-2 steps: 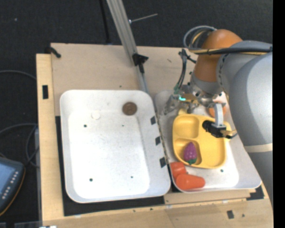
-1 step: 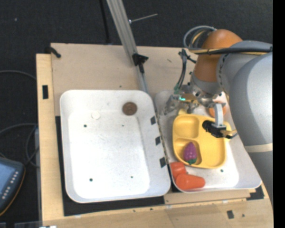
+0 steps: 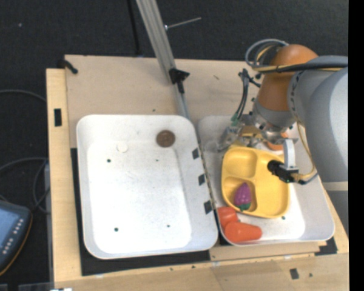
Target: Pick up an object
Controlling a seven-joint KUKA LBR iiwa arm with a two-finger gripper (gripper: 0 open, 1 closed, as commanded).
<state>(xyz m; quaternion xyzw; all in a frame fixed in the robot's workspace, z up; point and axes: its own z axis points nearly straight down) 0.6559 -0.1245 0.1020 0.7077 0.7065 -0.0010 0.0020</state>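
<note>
Jaws cannot be read from this view: the wrist of the arm point(image 3: 278, 96) hangs over the far end of the right bin point(image 3: 315, 223), and cables and brackets crowd the spot where they would be, so I cannot tell how wide they stand or whether they have hold of anything. Nothing shows clearly gripped or lifted.

Judging by how things lie, the pick is not yet done. A yellow divided tray point(image 3: 258, 180) rests in the right bin just under the wrist, with a purple toy point(image 3: 242, 194) sitting in its near compartment. An orange toy point(image 3: 239, 228) lies at the near edge of the same bin, just beside the tray. The left bin point(image 3: 97, 223) holds a small brown disc point(image 3: 165, 139) near its far edge, well apart from the arm.

What remains, as I judge it, is the whole grasp: settling onto one of these things, closing, and raising it clear of the bin. The tray and its contents are closest to the wrist.
</note>
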